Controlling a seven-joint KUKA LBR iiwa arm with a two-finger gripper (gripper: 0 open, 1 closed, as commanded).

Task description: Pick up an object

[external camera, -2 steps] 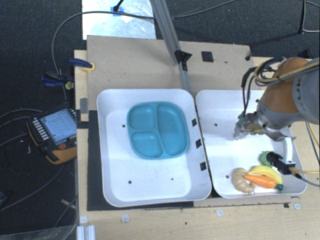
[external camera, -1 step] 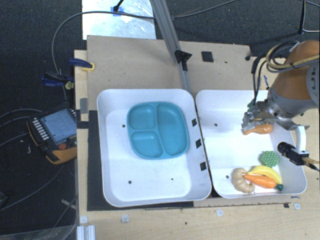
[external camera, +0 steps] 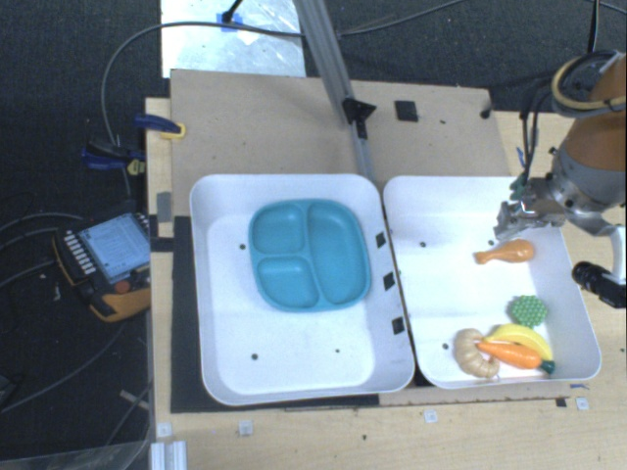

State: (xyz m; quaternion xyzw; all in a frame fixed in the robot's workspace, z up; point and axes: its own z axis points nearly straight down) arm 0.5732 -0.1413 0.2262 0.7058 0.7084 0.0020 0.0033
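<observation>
Lying in the right bin, a toy drumstick sits near the far right side, thin end pointing left. Jaws hang just above and behind it, close but nothing seen between them; can't tell if they're spread or closed from this angle. Grey arm with orange band comes in from the right edge over the bin's right wall.

Front right corner of the same bin: green broccoli, and below it a cluster touching each other, banana, carrot lying across in front, tan ginger-like piece on the left. Cluster well apart from the drumstick.

Left bin beside it, walls touching along the middle; blue divided plate lies flat in its far half, three compartments, nothing in them.

Both bins rest on a brown board on the tabletop. Grey pole slants in from the top toward the bins' far join. Left of the board: handheld pendant with cable, clamps at the board's left edge.
</observation>
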